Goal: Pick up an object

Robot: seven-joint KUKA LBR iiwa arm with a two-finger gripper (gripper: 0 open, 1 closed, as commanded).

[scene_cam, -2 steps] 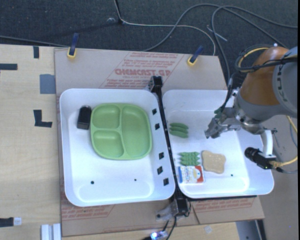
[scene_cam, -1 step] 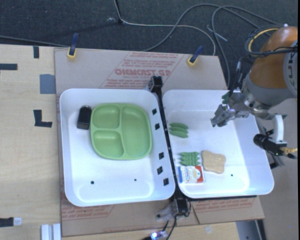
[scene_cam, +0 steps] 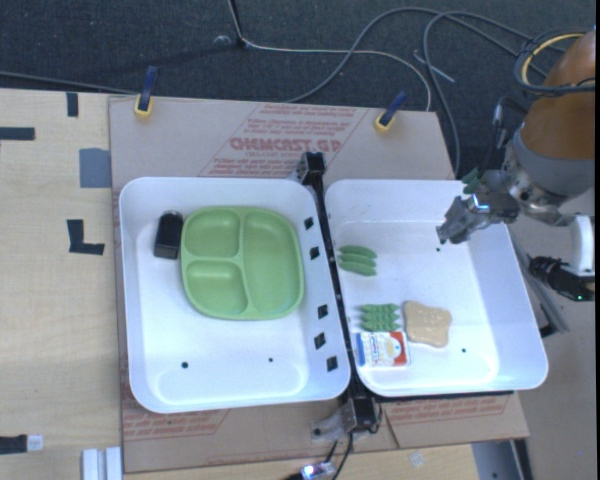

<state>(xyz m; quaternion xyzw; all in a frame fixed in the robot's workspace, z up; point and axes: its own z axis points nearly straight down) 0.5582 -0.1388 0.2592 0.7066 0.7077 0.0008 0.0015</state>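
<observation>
My gripper (scene_cam: 454, 226) hangs over the right bin (scene_cam: 500, 268), near its upper right part, with nothing seen between its fingers. Below and left of it lie a green pea pod (scene_cam: 357, 260), a second green bean cluster (scene_cam: 378, 317), a tan slice of bread (scene_cam: 427, 324) and a small red and white carton (scene_cam: 383, 349). In the left bin (scene_cam: 140, 298) sits a green divided plate (scene_cam: 242, 262) with a small black block (scene_cam: 168, 235) at its left side.
A black divider (scene_cam: 325, 268) runs between the two bins. Cables (scene_cam: 400, 28) trail across the dark floor behind the bench. Two yellow and blue clamps (scene_cam: 145, 101) (scene_cam: 388, 116) hold the cardboard sheet under the bins.
</observation>
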